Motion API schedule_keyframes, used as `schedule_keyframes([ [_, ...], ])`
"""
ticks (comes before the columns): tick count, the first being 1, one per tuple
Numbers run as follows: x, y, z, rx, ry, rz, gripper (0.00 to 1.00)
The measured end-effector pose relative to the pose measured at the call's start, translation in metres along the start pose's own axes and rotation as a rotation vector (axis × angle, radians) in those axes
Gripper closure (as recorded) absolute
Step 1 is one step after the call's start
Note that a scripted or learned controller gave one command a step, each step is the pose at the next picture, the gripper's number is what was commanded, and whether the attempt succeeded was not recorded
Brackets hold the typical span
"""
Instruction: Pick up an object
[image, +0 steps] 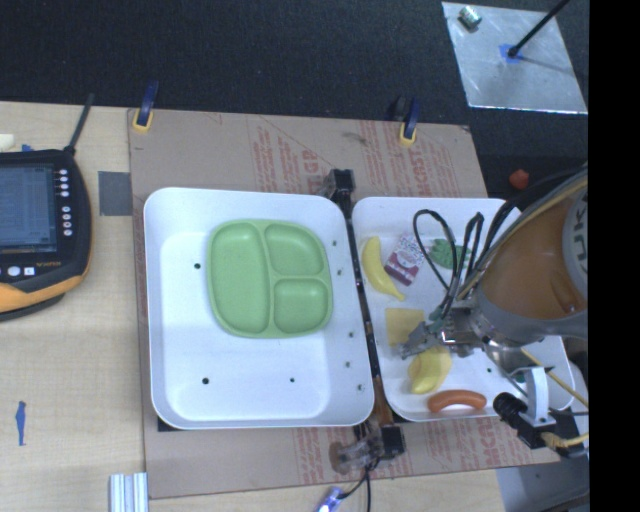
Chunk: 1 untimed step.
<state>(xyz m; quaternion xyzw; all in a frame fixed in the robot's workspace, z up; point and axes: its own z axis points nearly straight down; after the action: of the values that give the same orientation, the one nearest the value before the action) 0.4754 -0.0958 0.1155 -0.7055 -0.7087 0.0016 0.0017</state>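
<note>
You've got the gripper (428, 340) low in the right bin (395, 212), over the yellow pieces. Yellow wedge (403, 323) sits at its 10 o'clock, touching or nearly so. Yellow chunk (428, 373) at 6 o'clock, sausage (457, 402) beyond it. Can't tell the gripper's state.

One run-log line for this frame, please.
end effector low in right bin | at yellow pieces | grasp unconfirmed | green plate in left bin
</note>
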Motion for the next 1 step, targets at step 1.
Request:
schedule_keyframes([
  [1,-0.0113,-0.0002,0.0243,0.001,0.001,-0.001,0.00],
])
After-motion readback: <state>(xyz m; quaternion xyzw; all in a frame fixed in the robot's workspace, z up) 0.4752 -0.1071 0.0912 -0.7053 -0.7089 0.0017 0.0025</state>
